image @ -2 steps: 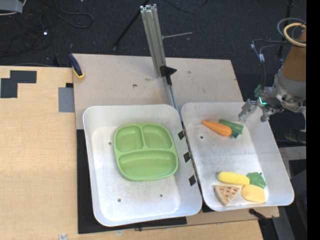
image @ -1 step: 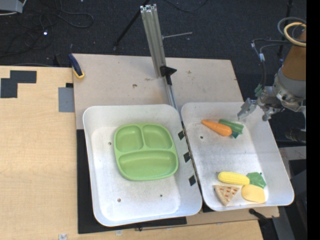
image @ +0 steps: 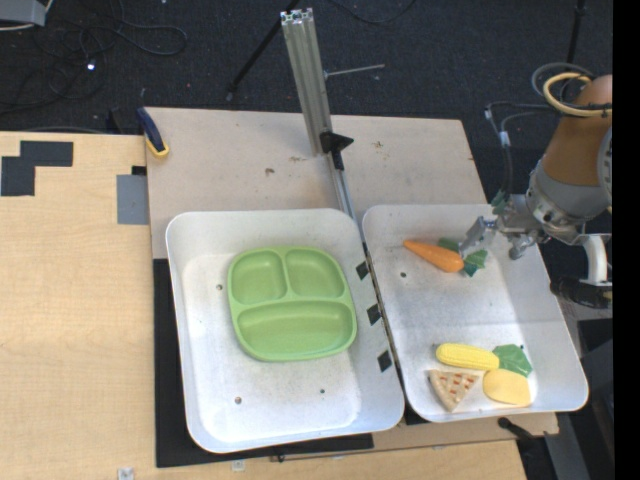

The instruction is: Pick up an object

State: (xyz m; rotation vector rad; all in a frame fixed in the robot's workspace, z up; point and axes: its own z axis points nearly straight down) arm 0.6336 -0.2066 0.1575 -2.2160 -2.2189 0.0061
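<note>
An orange toy carrot (image: 433, 255) with a green top (image: 474, 262) lies in the far part of the right bin (image: 450, 308). My gripper (image: 494, 246) hangs over the bin's far right corner, just right of the carrot's green end. Its two fingers are spread, the left fingertip (image: 470, 240) close above the carrot's top, and nothing sits between them. At the bin's near right lie a yellow corn cob (image: 466, 356), a pizza slice (image: 452, 388), a yellow lump (image: 507, 387) and a green leafy piece (image: 514, 355).
The left bin (image: 200, 368) holds a green divided plate (image: 292, 303). A metal post (image: 308, 83) rises behind the bins, near their shared edge. The grey arm with its orange band (image: 575, 148) stands at the right.
</note>
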